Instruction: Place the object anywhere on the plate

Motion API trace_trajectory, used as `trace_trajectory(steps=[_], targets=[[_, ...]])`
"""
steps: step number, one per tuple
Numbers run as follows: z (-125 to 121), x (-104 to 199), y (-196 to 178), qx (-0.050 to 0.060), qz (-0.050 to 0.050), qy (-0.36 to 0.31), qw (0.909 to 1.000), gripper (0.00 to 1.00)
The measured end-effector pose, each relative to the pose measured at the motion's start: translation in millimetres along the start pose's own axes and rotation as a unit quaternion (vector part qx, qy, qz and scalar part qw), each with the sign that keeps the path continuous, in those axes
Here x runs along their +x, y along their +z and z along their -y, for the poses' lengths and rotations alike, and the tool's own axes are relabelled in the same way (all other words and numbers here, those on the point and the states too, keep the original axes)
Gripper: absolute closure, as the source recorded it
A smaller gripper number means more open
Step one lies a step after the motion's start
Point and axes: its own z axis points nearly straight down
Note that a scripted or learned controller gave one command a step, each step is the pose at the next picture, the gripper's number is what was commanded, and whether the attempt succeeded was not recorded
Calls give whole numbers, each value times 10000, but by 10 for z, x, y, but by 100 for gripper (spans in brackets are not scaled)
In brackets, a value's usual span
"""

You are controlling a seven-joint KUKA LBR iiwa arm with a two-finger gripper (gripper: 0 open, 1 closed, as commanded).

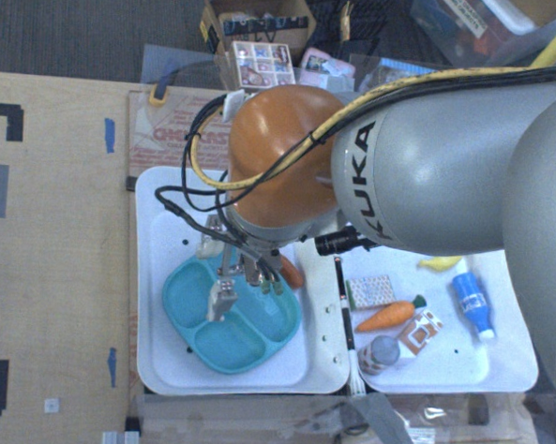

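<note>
A blue divided plate [238, 341] lies in the left white bin [158, 256]. My gripper [243, 285] hangs low over the plate's upper half, with the orange band and grey wrist hiding much of the bin behind it. A small orange-red object [293, 274] shows just to the right of the gripper, at the plate's upper right rim. Whether it is held or resting there is hidden by the wrist.
The right bin [513, 371] holds a carrot [386, 315], a blue bottle [471, 306], a yellow banana [441, 264], a speckled pad [370, 291], a small can [378, 354] and a little box [421, 333]. Boxes and clutter sit beyond the bins.
</note>
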Motion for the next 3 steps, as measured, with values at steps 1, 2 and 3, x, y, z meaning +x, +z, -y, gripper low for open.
trace_trajectory(steps=[1,2,3], targets=[[444,-190,815,-9,74,-1874,9823,0],[1137,-514,1020,-16,31,-1861,9825,0],[474,-1247,1033,-17,-146,-2342,9721,0]])
